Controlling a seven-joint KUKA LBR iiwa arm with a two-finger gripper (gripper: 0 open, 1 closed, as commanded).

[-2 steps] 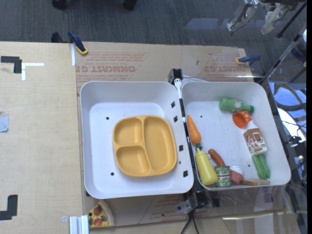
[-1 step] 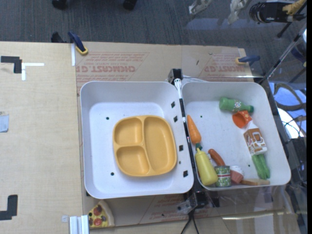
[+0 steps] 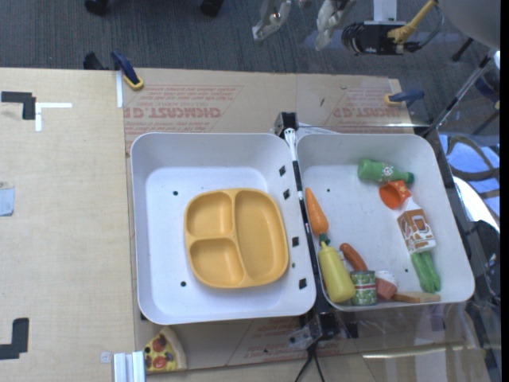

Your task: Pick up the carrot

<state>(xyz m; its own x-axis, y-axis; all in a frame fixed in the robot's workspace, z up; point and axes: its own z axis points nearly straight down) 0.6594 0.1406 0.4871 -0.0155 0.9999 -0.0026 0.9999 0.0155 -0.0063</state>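
**Two bins on the bench, gripper raised at the far edge**

From left to right. The left bin (image 3: pixel 151 237) holds a yellow divided plate (image 3: pixel 236 237) with three compartments, lying flat near the bin's centre. Outside this bin, at about 7 o'clock from the plate, a toy pizza slice (image 3: pixel 161 352) lies on the bench surface.

The right bin (image 3: pixel 445 213) touches the left bin along their shared wall. The carrot (image 3: pixel 316 212) lies against that wall, at roughly 9 o'clock within the right bin, its tip toward 12 o'clock. Just below it, toward 6 o'clock, stands a yellow squeeze bottle (image 3: pixel 335 274), with a red sausage (image 3: pixel 353 256) beside it and a small green-labelled can (image 3: pixel 364 287) at the bin's near wall. At about 1 o'clock in the bin lies a green bottle (image 3: pixel 383 171), with an orange piece (image 3: pixel 394 194) touching it. A printed carton (image 3: pixel 415 231) and a green vegetable (image 3: pixel 428 270) lie along the right wall, at 3 to 5 o'clock.

The gripper (image 3: pixel 301 18) hangs above the floor beyond the bins, at 12 o'clock, well apart from the carrot. Its two fingers are spread, with nothing between them.
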